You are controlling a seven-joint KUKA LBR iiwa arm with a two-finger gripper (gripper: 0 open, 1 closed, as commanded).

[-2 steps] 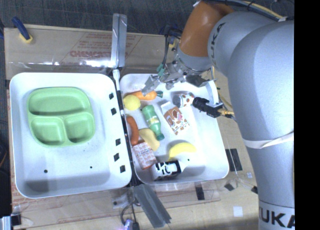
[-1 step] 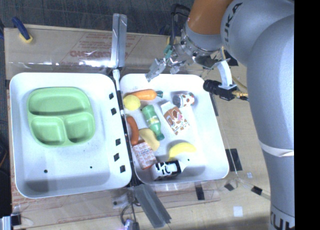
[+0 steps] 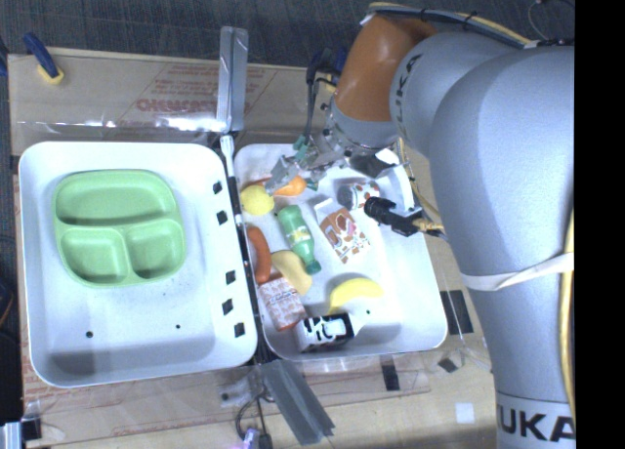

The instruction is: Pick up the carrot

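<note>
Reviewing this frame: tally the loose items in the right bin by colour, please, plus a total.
Yellow: 3, a lemon, a banana, a pale piece
Orange: 1, the carrot
Red-brown: 1, a sausage
Green: 1, a bottle
Printed packets and cartons: 4
Total: 10

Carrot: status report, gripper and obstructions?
Gripper low over right bin's far end. Carrot right beneath it, not lifted. Lemon and green bottle crowd it.
</note>
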